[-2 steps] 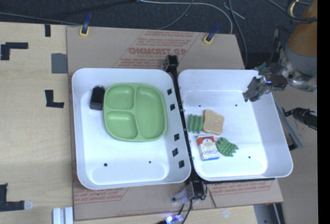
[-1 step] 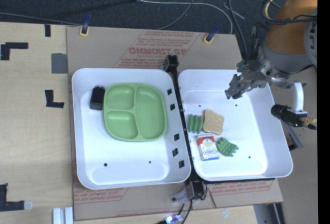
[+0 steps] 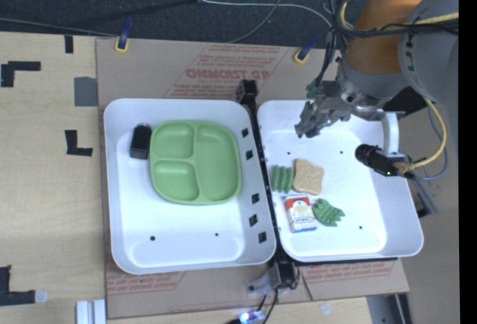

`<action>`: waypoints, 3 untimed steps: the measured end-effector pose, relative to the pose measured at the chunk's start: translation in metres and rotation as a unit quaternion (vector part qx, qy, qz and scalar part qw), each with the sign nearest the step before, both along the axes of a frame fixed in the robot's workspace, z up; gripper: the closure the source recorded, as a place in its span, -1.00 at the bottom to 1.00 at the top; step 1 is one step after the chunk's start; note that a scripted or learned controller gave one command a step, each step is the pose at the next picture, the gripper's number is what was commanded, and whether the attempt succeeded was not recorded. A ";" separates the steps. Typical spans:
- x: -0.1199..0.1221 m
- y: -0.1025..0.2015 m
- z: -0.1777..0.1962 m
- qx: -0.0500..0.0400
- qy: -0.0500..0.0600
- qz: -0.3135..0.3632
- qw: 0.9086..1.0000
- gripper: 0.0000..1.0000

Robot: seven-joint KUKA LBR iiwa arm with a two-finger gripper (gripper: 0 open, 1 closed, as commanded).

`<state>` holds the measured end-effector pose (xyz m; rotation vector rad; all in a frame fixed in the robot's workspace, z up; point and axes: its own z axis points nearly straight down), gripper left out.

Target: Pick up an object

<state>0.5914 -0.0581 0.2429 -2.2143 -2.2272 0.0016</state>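
From my remote station I see the arm [image 3: 395, 24] reaching in from the right, its orange band above the wrist, with the gripper [image 3: 309, 125] hanging over the far-left part of the right bin [image 3: 387, 229]. The gripper appears dark and bunched at this angle; I cannot tell its state. Nothing is visibly between its tips.

Candidate objects, all in the right bin's left half, nearer the camera than the gripper:

1. Bread slice [image 3: 308, 176]: tan, roughly square with rounded corners, lying flat. It is the item nearest the gripper, though apart from it.
2. Green bean pods [image 3: 282, 179]: a short cluster of dark green strips lying just beside the bread's left edge, close to the bin's left wall.
3. Small carton [image 3: 300, 214]: white with a red top panel and a blue strip along its lower edge, lying flat just below the bread.
4. Leafy green piece [image 3: 328, 212]: dark green, irregular outline, touching or nearly touching the carton's right side.

In the left bin [image 3: 127, 240] I see a pale green divided plate [image 3: 196, 162] with three compartments, and a small black block [image 3: 140, 141] against the plate's left rim.

Both bins sit on a cardboard sheet [image 3: 223, 69] laid over the wooden worktop [image 3: 45, 203].
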 end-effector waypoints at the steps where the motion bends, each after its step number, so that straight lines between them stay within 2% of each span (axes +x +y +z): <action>1: 0.016 0.057 -0.013 0.000 0.000 0.000 1.000 1.00; 2: 0.032 0.111 -0.005 0.000 -0.001 0.000 1.000 1.00; 3: 0.054 0.159 -0.016 0.000 0.000 0.000 1.000 1.00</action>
